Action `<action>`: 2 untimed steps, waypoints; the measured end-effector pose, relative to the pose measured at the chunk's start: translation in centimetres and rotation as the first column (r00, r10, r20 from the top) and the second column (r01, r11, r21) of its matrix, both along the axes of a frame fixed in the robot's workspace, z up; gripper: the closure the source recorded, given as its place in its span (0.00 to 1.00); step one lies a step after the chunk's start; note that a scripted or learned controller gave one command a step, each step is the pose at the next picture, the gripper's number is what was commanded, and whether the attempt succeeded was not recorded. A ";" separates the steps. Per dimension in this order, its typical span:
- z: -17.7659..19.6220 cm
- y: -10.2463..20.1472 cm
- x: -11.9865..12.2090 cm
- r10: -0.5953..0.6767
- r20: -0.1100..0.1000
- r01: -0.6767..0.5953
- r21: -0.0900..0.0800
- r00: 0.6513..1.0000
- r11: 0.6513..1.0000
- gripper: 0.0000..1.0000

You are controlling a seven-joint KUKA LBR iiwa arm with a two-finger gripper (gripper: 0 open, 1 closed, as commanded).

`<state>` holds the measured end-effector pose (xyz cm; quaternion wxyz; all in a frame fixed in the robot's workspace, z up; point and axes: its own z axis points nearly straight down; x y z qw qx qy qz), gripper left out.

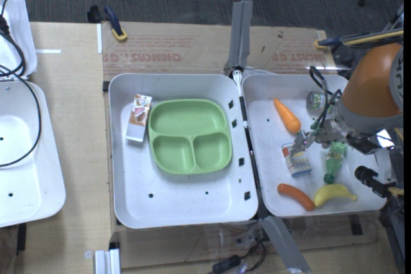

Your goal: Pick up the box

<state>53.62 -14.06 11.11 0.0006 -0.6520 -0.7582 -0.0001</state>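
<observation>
2 boxes [138,117] [297,160], 2 carrots [287,115] [296,196], 1 banana [334,194], 1 tray [190,136], 2 bins [128,202] [257,138].

Red lettering is seen printed along the cardboard sheet [192,48] behind the bins, upside down from this view; one word seems to read "CHEMCO'S", though the rest cannot be made out. Printing is visible on the small box [137,117] beside the green plate and on the box [297,160] in the right bin, but neither can be read.
</observation>
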 end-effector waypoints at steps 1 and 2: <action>-2.0 2.0 -3.3 0.015 -0.002 -0.015 0.000 1.000 1.000 0.00; -1.2 2.0 -3.3 0.011 -0.002 -0.011 -0.001 1.000 1.000 1.00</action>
